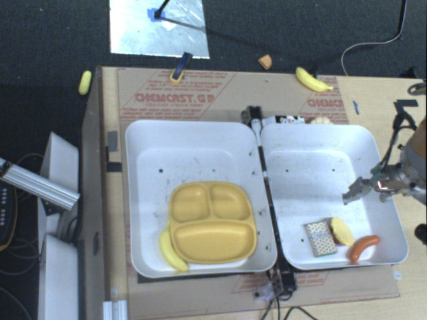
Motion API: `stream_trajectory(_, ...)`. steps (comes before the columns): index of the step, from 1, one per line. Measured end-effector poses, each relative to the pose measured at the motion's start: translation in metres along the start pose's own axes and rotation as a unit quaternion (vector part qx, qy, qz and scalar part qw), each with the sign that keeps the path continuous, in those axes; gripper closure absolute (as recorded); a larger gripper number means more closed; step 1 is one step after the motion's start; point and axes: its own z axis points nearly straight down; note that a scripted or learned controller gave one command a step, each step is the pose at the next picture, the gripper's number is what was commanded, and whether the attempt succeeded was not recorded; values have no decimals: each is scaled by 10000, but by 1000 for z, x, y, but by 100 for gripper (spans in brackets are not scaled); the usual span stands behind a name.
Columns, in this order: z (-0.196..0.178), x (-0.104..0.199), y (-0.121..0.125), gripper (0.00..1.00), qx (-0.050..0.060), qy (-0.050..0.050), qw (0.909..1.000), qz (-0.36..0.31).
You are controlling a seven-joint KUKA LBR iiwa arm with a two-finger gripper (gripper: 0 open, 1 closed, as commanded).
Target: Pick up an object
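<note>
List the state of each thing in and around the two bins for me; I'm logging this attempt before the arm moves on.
tool: above the right bin, nothing visibly held; fingers unclear.
yellow divided tray: flat, upright, in the left bin.
banana: lying beside the tray's near-left corner.
patterned card: flat in the right bin.
yellow piece: lying beside the card.
sausage: lying by the right bin's near-right corner.
second banana: on the bench behind the bins.

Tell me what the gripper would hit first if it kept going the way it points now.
The gripper points left and slightly down over the right bin. Straight on, it would probably meet that bin's bare white floor first, then the central divider. The blue-patterned card lies below that line. Depth is unclear.
</note>
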Motion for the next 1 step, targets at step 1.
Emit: stream_trajectory(1,29,95,-2,0,-4,6,10000,-3)
